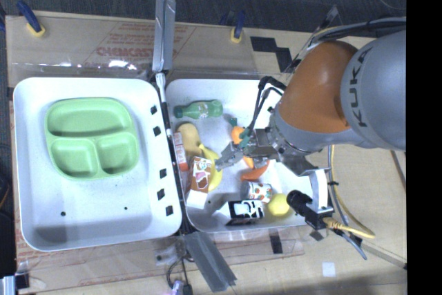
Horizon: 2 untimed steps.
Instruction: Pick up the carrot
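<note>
1. Camera view, right bin (207, 88): the carrot (253, 169) lies near the middle of this bin, just beside the gripper (235, 152) at its 4 o'clock.
2. Only orange patches of the carrot show; one sits at about 12 o'clock of the gripper near (238, 135), the other below the gripper body. Whether these are one piece or two cannot be told.
3. Long axis: the lower orange piece appears to run from 10 o'clock to 4 o'clock, but which end is the tip cannot be told, since the gripper covers part of it.
4. Fingers: too small and too cluttered to judge; how far apart they stand, and whether anything sits between them, cannot be told.
5. Obstruction: the arm's wrist and orange band (314, 90) overhang the carrot from 3 o'clock.
6. Surroundings:
   - green bottle (199, 109) at 11 o'clock of the carrot, lying on its side;
   - banana (207, 155) at 9 o'clock, near the gripper;
   - snack packet (201, 174) touching the banana;
   - lemon (277, 205) at 5 o'clock;
   - black-and-white carton (246, 210) at 6 o'clock, beside the lemon.
7. Left bin (41, 217): holds a green divided tray (92, 137), well apart from the carrot, at 9 o'clock.
</note>
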Motion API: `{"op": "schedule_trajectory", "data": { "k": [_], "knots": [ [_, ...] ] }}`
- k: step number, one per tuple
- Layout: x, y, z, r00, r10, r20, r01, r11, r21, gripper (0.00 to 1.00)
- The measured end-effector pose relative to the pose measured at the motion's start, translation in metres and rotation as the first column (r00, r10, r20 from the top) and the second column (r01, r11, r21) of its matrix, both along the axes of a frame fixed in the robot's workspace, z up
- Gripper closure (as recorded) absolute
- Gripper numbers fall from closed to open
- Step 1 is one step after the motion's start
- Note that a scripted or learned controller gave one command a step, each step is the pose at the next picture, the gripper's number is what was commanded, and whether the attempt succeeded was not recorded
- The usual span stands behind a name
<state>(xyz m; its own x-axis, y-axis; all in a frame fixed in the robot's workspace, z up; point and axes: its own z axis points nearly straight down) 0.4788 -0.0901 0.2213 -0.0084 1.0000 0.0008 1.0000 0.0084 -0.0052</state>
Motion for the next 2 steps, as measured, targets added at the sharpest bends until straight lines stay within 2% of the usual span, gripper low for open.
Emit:
{"op": "schedule_trajectory", "data": {
  "k": [1, 2],
  "knots": [
    [0.053, -0.049, -0.041, 0.994, -0.112, 0.001, 0.112, 0.994, -0.001, 0.00],
    [0.090, -0.110, -0.130, 0.990, -0.139, 0.005, 0.139, 0.990, -0.003, 0.00]
  ]
}}
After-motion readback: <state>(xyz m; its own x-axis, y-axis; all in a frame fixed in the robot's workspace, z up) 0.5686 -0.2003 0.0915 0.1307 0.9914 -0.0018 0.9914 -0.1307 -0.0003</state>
